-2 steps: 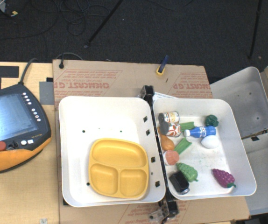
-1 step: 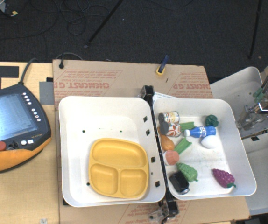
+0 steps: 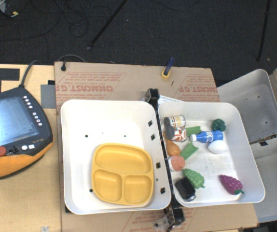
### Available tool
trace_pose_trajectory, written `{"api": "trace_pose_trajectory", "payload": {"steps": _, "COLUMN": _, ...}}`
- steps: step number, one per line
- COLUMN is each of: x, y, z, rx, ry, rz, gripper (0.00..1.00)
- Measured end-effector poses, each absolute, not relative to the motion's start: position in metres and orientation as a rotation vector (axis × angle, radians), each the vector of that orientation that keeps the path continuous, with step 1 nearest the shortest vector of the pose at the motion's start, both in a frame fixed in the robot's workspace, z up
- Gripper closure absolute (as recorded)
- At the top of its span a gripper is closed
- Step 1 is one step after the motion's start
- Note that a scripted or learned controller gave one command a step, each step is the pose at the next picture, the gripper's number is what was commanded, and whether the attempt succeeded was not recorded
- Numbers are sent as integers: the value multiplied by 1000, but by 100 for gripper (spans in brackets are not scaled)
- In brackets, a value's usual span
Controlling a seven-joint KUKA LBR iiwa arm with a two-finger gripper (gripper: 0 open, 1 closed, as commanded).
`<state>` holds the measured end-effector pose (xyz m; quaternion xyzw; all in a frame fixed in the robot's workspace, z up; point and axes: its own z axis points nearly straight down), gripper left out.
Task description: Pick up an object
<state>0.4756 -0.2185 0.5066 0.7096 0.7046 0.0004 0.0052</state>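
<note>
Objs are crowding the right bin along its left wall: can, blue bottle, white egg, purple grapes, black item by the front edge. Right half is lying open. Yellow tray is sitting in the left bin. Claw state: can't tell.

Even, bright overhead light washes the white bins nearly to glare — shadows stay soft and short, the floor dim, detail slightly grainy.
</note>
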Motion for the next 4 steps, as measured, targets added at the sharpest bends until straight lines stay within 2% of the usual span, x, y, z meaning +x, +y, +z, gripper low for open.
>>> {"api": "trace_pose_trajectory", "payload": {"steps": 1, "x": 475, "y": -212, "z": 358, "rx": 2232, "ry": 2231, "rz": -10, "gripper": 100}}
{"api": "trace_pose_trajectory", "payload": {"steps": 2, "x": 476, "y": -99, "z": 374, "rx": 2213, "ry": 2235, "rz": 1, "gripper": 100}}
{"api": "trace_pose_trajectory", "payload": {"steps": 3, "x": 480, "y": -181, "z": 283, "rx": 2235, "ry": 2219, "rz": -11, "gripper": 100}}
{"api": "trace_pose_trajectory", "payload": {"steps": 4, "x": 476, "y": -215, "z": 366, "rx": 2219, "ry": 2214, "rz": 2, "gripper": 100}}
